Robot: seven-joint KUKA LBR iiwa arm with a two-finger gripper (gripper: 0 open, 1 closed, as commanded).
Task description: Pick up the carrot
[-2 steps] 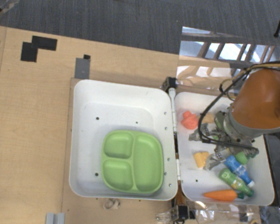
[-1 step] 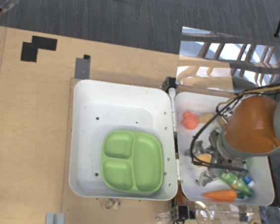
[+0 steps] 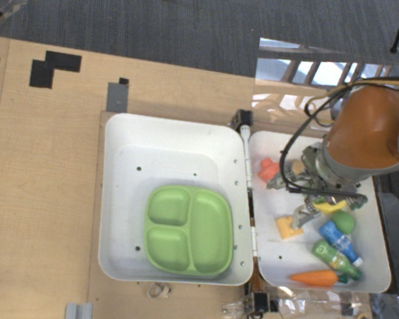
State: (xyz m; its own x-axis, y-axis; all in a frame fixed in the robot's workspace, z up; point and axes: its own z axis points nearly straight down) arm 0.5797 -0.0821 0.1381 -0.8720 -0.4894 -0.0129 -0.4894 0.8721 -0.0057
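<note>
Carrot [image 3: 314, 277] lies lower right of frame, at the right bin's [image 3: 269, 254] near edge, untouched. Gripper [image 3: 307, 215] hovers above it near the yellow block [image 3: 289, 229], fingers apparently spread, holding nothing. Approach step; next: shift toward bottom edge, descend

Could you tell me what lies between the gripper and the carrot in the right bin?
In the camera view, a yellow block and a green bottle lie between the gripper and the carrot.

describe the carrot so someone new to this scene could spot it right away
Look in the right-hand white bin, along its near edge. The orange tapered carrot lies there on its side, just in front of the green bottle. It is the only long, pointed orange thing among the toys.
</note>
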